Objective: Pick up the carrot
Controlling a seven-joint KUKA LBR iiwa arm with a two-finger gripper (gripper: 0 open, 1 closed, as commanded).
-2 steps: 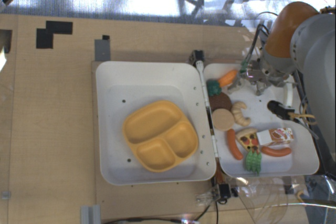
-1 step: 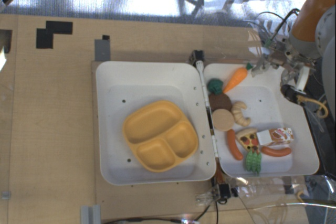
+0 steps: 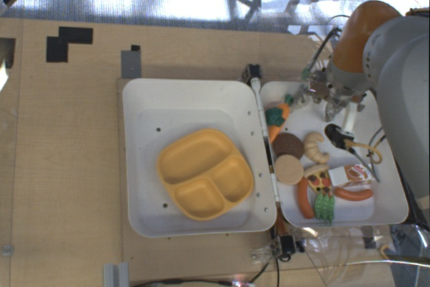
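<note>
- The grey arm [image 3: 396,70] is the biggest thing. It reaches in from the right and bends over the back of the right bin, most likely because the toy food is in there.
- The left bin [image 3: 144,144] sits beside the right bin [image 3: 390,208], and their walls touch in the middle.
- A yellow plate [image 3: 205,173] with three parts lies flat in the left bin. Nothing is on it, so it plays no part in this job yet.
- The gripper [image 3: 339,111] hangs at the back of the right bin, above the bin floor. It is dark and small under the wrist, so I cannot tell if it is spread or pressed together. I see no food in it.
- The toy foods crowd the right bin's left and front: a brown round cookie [image 3: 287,143], a tan round one [image 3: 289,169], a croissant [image 3: 316,146] and a red sausage [image 3: 304,197].
- The carrot [image 3: 274,123] lies right against the left wall of the right bin, just behind the brown cookie. It looks like an orange body with a green top, but it is small and I may have its ends mixed up.
- The carrot is near the gripper but not under it. I think the gripper must go left, and the wall and the cookie leave little room to grab.
</note>
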